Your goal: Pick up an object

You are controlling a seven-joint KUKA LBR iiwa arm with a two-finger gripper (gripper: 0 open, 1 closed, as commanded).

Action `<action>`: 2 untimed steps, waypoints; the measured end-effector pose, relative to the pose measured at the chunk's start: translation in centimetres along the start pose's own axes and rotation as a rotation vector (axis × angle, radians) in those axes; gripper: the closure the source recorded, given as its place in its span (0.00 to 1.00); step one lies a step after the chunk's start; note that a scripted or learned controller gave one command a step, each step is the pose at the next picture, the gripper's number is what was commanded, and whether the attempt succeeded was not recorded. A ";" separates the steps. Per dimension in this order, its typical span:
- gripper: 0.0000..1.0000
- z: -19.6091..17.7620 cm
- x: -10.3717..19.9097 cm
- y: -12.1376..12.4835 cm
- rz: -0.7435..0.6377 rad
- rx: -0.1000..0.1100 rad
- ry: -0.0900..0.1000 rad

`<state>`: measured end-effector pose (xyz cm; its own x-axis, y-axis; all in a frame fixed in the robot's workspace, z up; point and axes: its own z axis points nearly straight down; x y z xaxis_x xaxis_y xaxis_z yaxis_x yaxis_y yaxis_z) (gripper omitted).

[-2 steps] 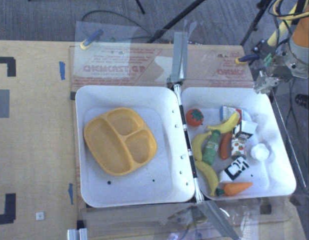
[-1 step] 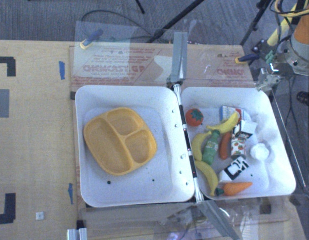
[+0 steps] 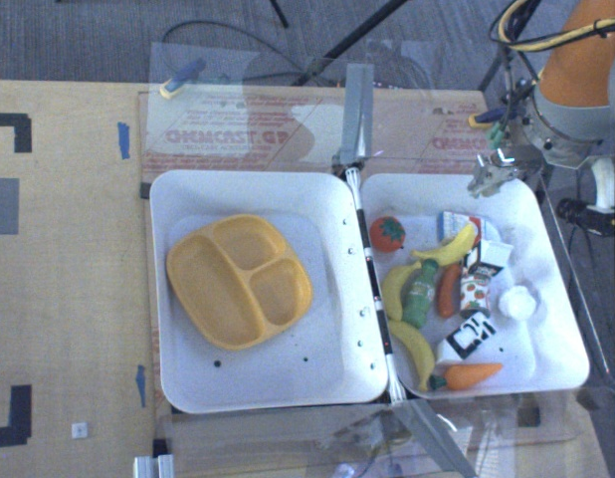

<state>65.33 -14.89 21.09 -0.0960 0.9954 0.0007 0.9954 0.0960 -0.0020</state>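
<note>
The right bin (image 3: 561,352) holds a pile of toy food. A red tomato (image 3: 388,233) lies at its left, a yellow banana (image 3: 451,246) near the middle, a second banana (image 3: 415,347) lower down. A green bottle (image 3: 420,292), an orange carrot (image 3: 471,374), a white ball (image 3: 516,303) and a black-and-white tagged box (image 3: 470,335) lie among them. My gripper (image 3: 494,173) hangs over the bin's far right corner, above and clear of the pile. Nothing shows between its fingers.
The left bin (image 3: 188,366) carries a yellow divided plate (image 3: 239,280). A metal divider bar (image 3: 356,118) runs between the bins at the back. Cables and the arm's orange band (image 3: 586,53) crowd the upper right. Tan bench surface lies to the left.
</note>
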 end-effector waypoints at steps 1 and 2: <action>1.00 -1.7 -6.3 0.8 0.036 -0.006 -0.004; 1.00 -0.3 2.4 -3.0 -0.035 -0.001 -0.001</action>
<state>62.08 -12.84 21.41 -0.1309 0.9914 0.0001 0.9914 0.1309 -0.0010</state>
